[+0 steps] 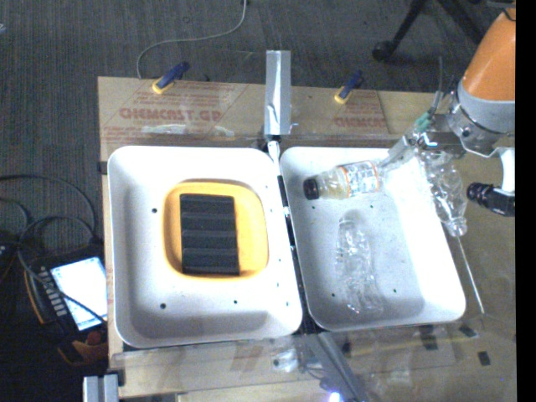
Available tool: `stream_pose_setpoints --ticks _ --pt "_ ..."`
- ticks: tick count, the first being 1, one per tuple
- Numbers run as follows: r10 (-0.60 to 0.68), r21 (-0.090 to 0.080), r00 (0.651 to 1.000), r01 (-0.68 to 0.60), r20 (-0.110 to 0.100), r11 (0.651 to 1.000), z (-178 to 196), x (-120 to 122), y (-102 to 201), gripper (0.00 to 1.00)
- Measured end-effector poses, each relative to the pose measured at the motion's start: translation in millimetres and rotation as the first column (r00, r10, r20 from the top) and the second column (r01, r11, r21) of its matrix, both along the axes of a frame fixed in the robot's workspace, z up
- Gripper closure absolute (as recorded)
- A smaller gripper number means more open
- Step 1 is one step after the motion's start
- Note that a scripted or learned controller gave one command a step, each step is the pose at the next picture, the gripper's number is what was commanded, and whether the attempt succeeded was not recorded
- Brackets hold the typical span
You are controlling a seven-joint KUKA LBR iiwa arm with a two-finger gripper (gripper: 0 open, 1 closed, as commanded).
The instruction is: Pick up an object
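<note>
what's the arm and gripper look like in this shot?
The arm enters from the right: a rounded orange band above a grey wrist section with a lighter rim. Beyond it, the gripper is thin, pale metal fingers with a small green part near their base. A black cylindrical piece sticks out below the wrist.

The right bin has open floor along its front and left side. A clear bottle lies in the middle, and a capped bottle lies across the back. A yellow tray takes up the left bin's middle.
</note>
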State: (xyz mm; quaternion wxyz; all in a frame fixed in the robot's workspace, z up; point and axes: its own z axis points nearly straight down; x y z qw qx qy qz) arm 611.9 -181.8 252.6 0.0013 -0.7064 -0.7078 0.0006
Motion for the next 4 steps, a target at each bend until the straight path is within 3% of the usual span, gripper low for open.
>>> stream_pose_setpoints --ticks 1,2,3,4 --pt "0.141 -0.003 0.99 -0.141 0.009 0.99 -102 58 29 0.0" --pt "0.16 -0.004 0.987 -0.16 0.002 0.987 -130 56 31 0.0" --pt "0.25 -0.019 0.967 -0.249 0.041 0.968 -148 17 31 0.0" --pt "0.216 -0.021 0.976 -0.215 0.042 0.976 -148 -25 59 0.0"
